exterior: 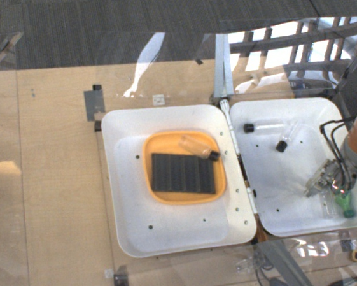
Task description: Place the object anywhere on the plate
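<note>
Gripper is low in the right bin, near its front-right corner — can't tell from this angle how the jaws stand. Just beside them, toward the bin's front edge: a small clear tube with a green end, likely the object. Looks light, rigid, slick plastic — probably rolls and squirts out of a pinch. I'd grip across the barrel mid-length, not the cap. The orange plate sits well left of the jaws in the left bin, already carrying a dark ribbed slab and a clear tube.
</note>
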You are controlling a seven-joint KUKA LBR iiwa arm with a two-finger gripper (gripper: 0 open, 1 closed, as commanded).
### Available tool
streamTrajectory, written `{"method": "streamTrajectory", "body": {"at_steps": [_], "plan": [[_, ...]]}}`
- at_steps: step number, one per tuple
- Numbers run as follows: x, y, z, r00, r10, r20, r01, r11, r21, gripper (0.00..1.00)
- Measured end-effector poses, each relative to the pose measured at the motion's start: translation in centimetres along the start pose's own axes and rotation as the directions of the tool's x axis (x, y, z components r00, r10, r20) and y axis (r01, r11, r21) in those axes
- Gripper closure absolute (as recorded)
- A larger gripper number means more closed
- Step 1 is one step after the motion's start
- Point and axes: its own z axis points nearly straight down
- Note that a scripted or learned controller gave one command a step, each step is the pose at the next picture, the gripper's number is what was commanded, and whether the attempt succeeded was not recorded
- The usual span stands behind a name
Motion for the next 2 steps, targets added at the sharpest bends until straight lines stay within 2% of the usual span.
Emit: {"method": "streamTrajectory", "body": {"at_steps": [2], "plan": [[-0.6,0.6,-2.3,1.000,0.002,0.017,-0.002,1.000,-0.011,1.00]]}}
